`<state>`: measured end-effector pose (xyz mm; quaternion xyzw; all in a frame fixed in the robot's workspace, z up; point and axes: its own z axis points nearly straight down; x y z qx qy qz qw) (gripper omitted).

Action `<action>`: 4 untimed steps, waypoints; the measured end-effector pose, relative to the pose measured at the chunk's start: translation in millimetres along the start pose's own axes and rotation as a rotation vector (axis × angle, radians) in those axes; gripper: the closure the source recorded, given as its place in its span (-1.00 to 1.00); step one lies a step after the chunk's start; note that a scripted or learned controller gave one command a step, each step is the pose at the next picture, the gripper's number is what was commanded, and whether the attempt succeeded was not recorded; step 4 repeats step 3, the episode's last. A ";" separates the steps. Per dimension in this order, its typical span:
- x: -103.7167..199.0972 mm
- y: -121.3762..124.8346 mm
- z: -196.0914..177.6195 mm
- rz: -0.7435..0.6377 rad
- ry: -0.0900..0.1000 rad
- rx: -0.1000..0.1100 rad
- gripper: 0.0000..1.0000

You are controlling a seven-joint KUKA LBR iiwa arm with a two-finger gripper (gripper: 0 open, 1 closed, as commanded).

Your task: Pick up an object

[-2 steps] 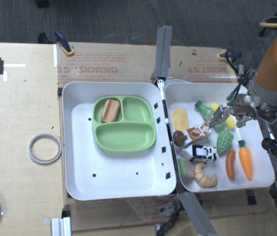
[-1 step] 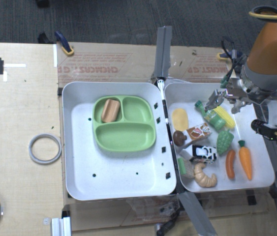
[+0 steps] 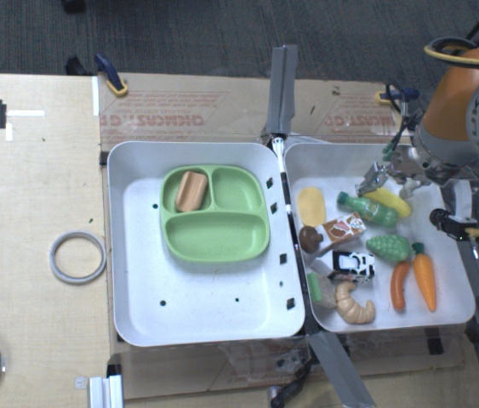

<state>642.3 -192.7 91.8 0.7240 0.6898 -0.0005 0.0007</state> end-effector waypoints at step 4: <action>25.4 -38.8 -108.7 0.242 0.000 0.002 1.00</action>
